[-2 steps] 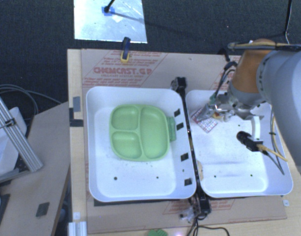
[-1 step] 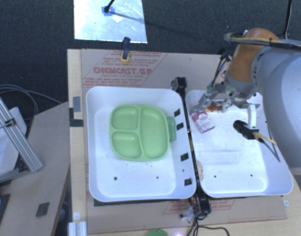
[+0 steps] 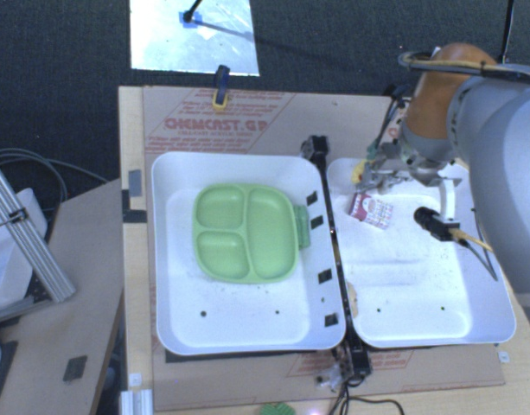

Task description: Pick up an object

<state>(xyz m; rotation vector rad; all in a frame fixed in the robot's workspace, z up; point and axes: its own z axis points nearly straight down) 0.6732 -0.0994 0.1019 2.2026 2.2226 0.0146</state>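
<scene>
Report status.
Hand over right bin, far end. Red-and-white packet lying just beside it. Green tray in left bin, nothing blocking.

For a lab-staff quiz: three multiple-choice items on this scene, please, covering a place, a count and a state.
1. The light green plastic divided tray has how many compartments? A two B three C five
2. The small red-and-white packet lies where? A on the tray B in the right white bin C on the bench
3. The tray lies how? A open side up B upside down C on edge
B: three hollows show. B: it rests on that bin's floor. A: the hollows face up.
</scene>
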